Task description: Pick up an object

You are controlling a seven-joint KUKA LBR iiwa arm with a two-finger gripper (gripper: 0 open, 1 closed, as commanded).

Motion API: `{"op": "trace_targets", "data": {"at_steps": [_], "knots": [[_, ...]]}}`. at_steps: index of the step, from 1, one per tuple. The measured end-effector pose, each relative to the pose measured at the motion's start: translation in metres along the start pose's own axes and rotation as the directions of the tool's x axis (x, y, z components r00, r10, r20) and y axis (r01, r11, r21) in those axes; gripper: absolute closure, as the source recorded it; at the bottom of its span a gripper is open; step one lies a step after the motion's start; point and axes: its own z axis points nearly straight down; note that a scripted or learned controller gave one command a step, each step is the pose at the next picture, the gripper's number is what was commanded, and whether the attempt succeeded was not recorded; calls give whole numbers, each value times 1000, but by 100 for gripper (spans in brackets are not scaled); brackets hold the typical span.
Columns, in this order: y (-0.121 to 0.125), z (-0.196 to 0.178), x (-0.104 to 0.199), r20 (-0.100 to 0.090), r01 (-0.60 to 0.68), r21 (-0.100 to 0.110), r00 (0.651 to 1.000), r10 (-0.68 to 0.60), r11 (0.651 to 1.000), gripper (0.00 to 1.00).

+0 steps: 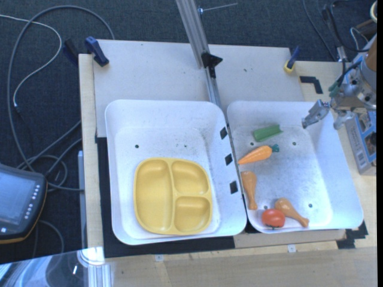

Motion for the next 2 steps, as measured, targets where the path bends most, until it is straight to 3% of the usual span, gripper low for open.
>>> {"op": "trace_targets", "data": {"at_steps": [1, 2], "knots": [[0, 0, 0, 0, 0, 0, 1000, 0, 1000, 0], [-7, 47, -6, 0, -2, 4, 1000, 2, 1000, 0]]}}
